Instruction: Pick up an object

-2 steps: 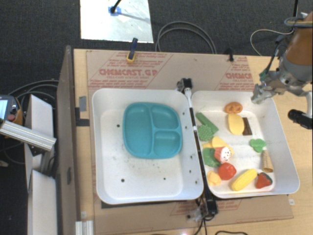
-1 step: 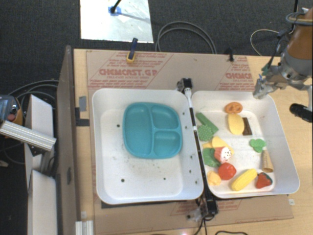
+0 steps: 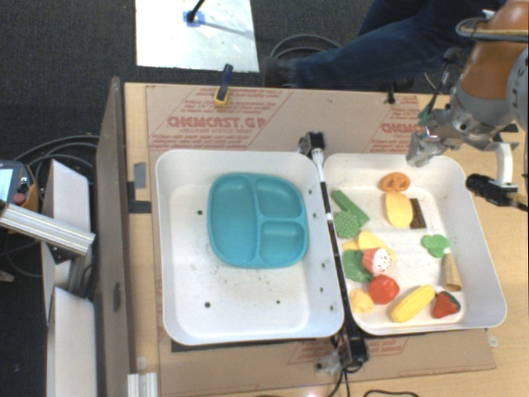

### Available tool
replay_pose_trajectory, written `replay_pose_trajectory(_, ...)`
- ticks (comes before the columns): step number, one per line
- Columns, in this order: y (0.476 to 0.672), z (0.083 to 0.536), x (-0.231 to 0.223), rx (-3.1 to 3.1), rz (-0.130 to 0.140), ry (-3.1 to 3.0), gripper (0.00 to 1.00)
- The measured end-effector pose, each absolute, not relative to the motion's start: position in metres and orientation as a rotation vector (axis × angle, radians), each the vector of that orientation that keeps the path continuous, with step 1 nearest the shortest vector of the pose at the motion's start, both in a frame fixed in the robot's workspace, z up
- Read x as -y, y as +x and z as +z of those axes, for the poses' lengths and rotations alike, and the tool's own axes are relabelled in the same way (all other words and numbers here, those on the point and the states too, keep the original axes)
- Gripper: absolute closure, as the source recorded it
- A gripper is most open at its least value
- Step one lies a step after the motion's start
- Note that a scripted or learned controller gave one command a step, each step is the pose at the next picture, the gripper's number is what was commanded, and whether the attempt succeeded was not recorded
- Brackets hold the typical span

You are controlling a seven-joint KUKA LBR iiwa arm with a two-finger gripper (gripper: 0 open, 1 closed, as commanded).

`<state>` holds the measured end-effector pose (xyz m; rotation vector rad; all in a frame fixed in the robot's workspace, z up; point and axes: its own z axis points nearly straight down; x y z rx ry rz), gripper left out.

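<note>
White plastic forms both bins on the bench. In the camera view, the left bin point(image 3: 186, 304) holds a teal tray point(image 3: 256, 220) with three compartments, lying flat near its middle.

The right bin point(image 3: 483, 246) holds a scatter of toy food. An orange slice point(image 3: 394, 182) lies near the far wall, with a yellow piece point(image 3: 398, 210) just below it and a brown bar point(image 3: 417, 212) touching that piece's right side. A green waffle-like piece point(image 3: 348, 212) lies by the divider between the bins. Below it sit a yellow bit point(image 3: 369, 241), a green leaf point(image 3: 355, 265), a pink-and-white strawberry point(image 3: 379, 260) and a red tomato point(image 3: 383, 288). Along the near wall are a small yellow lump point(image 3: 361, 302), a corn cob point(image 3: 411, 303) and a red-and-green fruit point(image 3: 445, 304). A green sprig point(image 3: 435, 243) and a tan cone point(image 3: 451, 273) lie toward the right wall.

The arm point(image 3: 494, 73) comes in at the upper right, and its gripper point(image 3: 421, 151) hangs over the far right corner of the right bin, near the orange slice but apart from it. Whether the claw is spread or closed cannot be told, and nothing shows between its tips.
</note>
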<state>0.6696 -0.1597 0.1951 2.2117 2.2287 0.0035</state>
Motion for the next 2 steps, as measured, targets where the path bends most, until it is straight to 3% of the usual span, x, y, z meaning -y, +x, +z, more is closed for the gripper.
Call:
replay_pose_trajectory(1,0.669,0.218,0.177,-2.220,0.005,2.216,1.00)
replay_pose_trajectory(2,0.670,0.233,0.161,-2.225,0.005,2.212,1.00)
